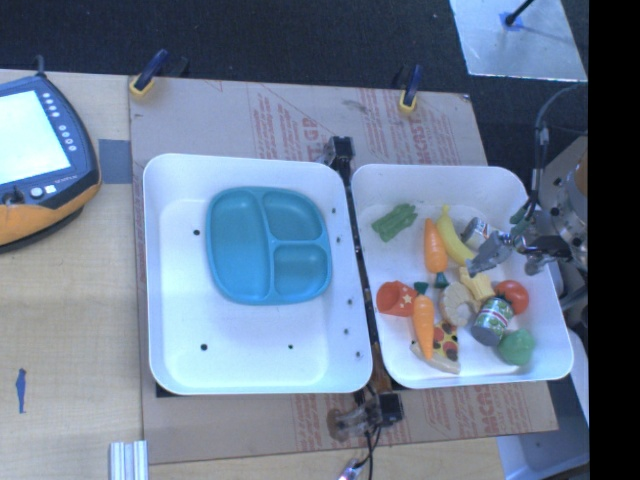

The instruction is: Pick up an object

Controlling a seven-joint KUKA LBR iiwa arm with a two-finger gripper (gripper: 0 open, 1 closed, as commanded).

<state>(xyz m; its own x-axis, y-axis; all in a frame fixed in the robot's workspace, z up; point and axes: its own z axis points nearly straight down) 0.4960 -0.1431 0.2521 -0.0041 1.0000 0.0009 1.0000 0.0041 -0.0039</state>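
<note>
Claw (497,253) first: it's low over the right bin, tips among the toys just right of the banana. Can't tell how far open it is or whether anything is between the tips; too small and dark against the clutter.

Left to right:
- Pendant (35,163) on the worktop (70,318), far left, well clear.
- Left bin (160,268) holds a blue plate (268,245) with three compartments, nothing on it.
- Right bin (385,353) has all the candidates: green piece (394,221) at upper left, standing apart; orange carrot (434,248) touching the banana (456,236); red piece (396,297) and a second carrot (424,325) lower left; pizza slice (445,352) at the bottom edge; can (492,319), tomato (512,294) and green ball (517,346) packed together at lower right.

Risks as I judge them:
- Toys around my tips touch each other, so closing may pinch two, or wedge one and flick it out.
- Banana and carrot are rounded and slick-looking; an off-centre grip would squeeze them out sideways.
- Can looks tilted against its neighbours, so it may roll under a nudge.
- Bin wall sits near my wrist; drift right would clip it.

Green piece looks the safest target.
</note>
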